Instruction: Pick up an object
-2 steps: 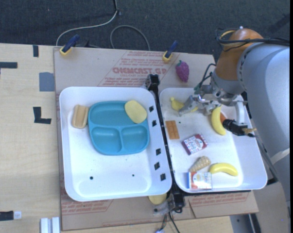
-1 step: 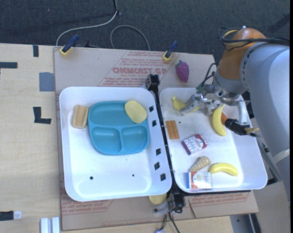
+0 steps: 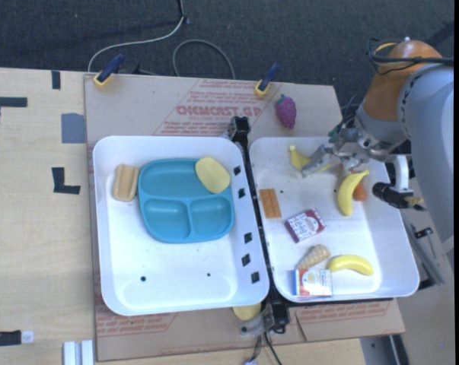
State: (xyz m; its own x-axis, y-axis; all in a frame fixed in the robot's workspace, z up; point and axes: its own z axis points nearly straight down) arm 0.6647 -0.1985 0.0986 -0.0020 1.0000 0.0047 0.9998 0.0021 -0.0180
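Read red "CHEMCAST GP"-like print on the brown board [image 3: 206, 111] behind the bins, repeated faintly along its edges. Red-and-white packet [image 3: 304, 225] and carton [image 3: 314, 283] bore print too small to read.

Setting: robotics lab bench
Evidence: grey KUKA arm with orange band [image 3: 412, 90]; clamped brown cardboard sheet [image 3: 206, 109]; black tape marks [image 3: 4, 107]

Bright, even light from overhead here, the two white bins [image 3: 107, 280] nearly washed out, shadows short and soft under the tabletop [image 3: 31, 242] items, focus slightly soft all over, the grey arm [image 3: 435, 128] at right a touch blurred.
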